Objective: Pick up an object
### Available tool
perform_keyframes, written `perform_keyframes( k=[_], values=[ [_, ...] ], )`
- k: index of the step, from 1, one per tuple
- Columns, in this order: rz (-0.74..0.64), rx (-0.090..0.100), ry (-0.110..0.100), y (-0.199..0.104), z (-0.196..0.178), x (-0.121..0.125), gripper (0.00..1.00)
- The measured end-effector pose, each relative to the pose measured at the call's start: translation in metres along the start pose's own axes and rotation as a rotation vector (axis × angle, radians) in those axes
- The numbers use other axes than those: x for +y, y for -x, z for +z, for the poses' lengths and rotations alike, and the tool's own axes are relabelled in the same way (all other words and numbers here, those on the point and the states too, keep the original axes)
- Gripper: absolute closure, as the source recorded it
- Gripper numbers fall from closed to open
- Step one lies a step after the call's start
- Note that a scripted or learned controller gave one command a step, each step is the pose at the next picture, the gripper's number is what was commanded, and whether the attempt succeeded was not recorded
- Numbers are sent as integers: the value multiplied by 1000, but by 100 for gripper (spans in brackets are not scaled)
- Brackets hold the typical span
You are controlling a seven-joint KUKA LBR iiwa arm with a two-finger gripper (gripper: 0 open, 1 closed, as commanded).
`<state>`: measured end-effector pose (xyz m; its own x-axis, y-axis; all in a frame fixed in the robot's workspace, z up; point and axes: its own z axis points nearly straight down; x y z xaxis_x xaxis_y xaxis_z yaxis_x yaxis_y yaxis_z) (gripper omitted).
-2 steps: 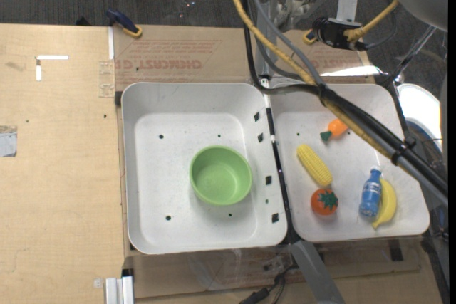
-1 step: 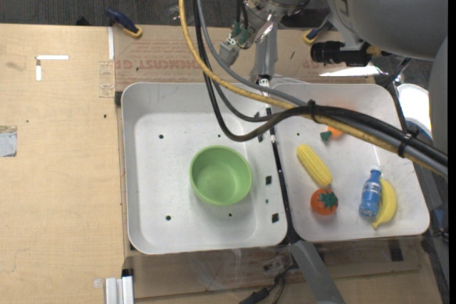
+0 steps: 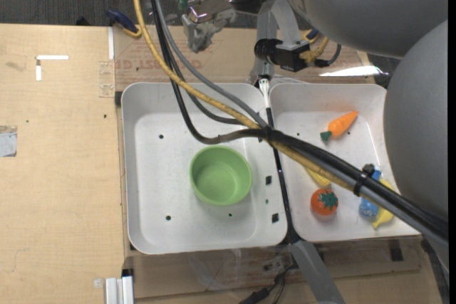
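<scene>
A light green bowl (image 3: 221,176) stands upright in the left bin (image 3: 142,153), a little right of its middle. In the right bin (image 3: 313,100) lie an orange carrot (image 3: 340,124), a red-orange tomato (image 3: 324,202), a small blue object (image 3: 369,208) and a yellow piece (image 3: 382,218). Cables partly hide a yellow banana-like shape (image 3: 313,171). My gripper (image 3: 200,39) hangs high beyond the left bin's far rim, well away from the bowl, with nothing visible in it.
Black and yellow cables (image 3: 214,117) droop across both bins along the divider. The large grey arm (image 3: 385,3) covers the upper right. A wooden bench top (image 3: 57,153) extends to the left of the bins.
</scene>
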<state>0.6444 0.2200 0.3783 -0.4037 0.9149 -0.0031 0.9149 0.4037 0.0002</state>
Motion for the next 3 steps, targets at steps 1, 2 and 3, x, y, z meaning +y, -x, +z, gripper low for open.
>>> perform_keyframes(
  k=[1, 2, 3],
  values=[
    [-452, 1, -1, 29, 156, -12, 100],
    [-742, 2, 0, -21, 226, -44, 100],
    [-899, -1, 3, -24, -39, -56, 100]
  ],
)
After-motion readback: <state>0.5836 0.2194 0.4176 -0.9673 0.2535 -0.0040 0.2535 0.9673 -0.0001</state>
